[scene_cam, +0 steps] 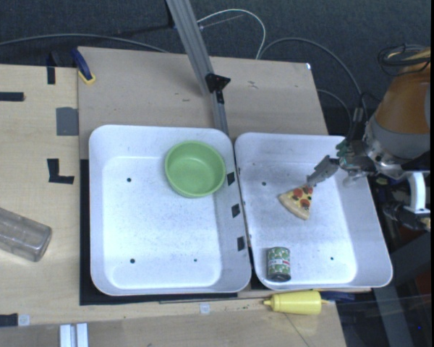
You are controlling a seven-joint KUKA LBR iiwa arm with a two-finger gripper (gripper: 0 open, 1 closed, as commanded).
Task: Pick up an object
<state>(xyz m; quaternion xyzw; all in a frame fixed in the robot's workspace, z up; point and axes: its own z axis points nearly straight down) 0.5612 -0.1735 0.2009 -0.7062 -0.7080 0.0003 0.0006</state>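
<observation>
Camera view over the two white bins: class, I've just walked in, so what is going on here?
A grey robot arm with an orange band reaches in from the right over the right bin. Its end effector is low, right at the upper edge of a toy pizza slice, but the slice lies on the bin floor and nothing looks lifted yet. A small green can lies near that bin's front. The left bin holds a green bowl. A yellow bottle lies on the bench in front.

My one camera sits fixed above the bench [275, 92], looking down at a slant. Both white bins [108, 215] fit across mid-frame; the arm [405, 114] enters from the right.
</observation>
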